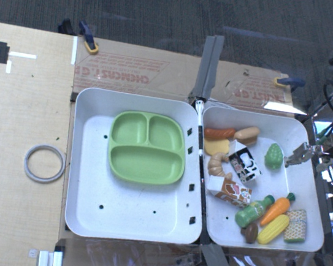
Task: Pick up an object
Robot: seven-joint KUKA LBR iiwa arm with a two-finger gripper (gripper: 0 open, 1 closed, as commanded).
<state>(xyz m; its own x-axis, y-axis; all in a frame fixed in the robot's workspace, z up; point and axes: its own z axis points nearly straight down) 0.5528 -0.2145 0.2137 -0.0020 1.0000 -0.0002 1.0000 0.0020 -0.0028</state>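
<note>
At the right of the frame the end effector point(304, 154), fingers apart and holding nothing, must next descend onto the green toy point(274, 156).

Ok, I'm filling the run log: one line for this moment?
end effector: over right bin edge | holding: nothing seen | nearest: green toy | green divided plate: left bin

Toy foods scattered in the right bin point(298, 245): sausage point(219, 133), bread roll point(247, 134), cheese wedge point(216, 147), black-and-white box point(244, 163), green berry point(274, 156), carrot point(277, 207), corn cob point(273, 229), cracker point(296, 226), and snack packet point(230, 192), all lying flat.
</note>
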